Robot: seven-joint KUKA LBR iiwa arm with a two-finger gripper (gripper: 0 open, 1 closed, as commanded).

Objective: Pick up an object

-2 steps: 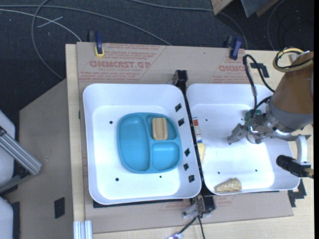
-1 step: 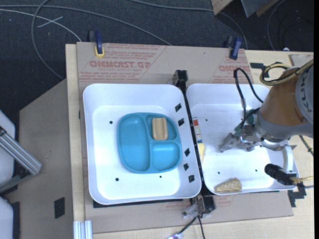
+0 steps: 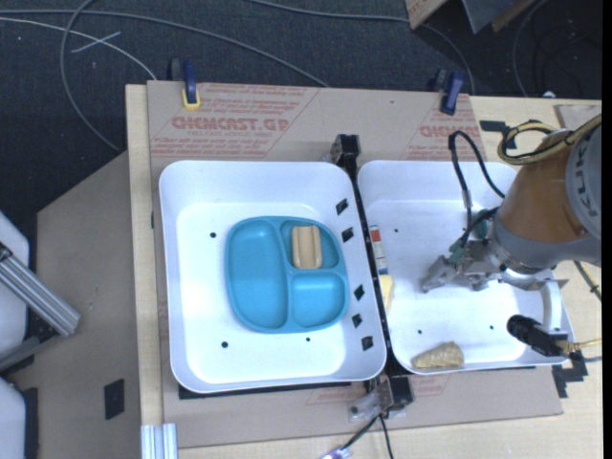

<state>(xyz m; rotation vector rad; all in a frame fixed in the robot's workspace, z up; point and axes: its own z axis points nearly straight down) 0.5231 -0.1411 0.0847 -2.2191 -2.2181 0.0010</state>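
Cardboard [image 3: 287,113] printed "CHEMCAST" (red, perhaps "GP"), blue tray [image 3: 258,285]

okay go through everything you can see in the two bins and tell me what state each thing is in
Blue divided tray: flat in the left bin, right way up.
Tan block: lying in the tray's upper right compartment.
Tan lump: loose at the right bin's near edge.
Gripper: low inside the right bin, nothing visibly held.
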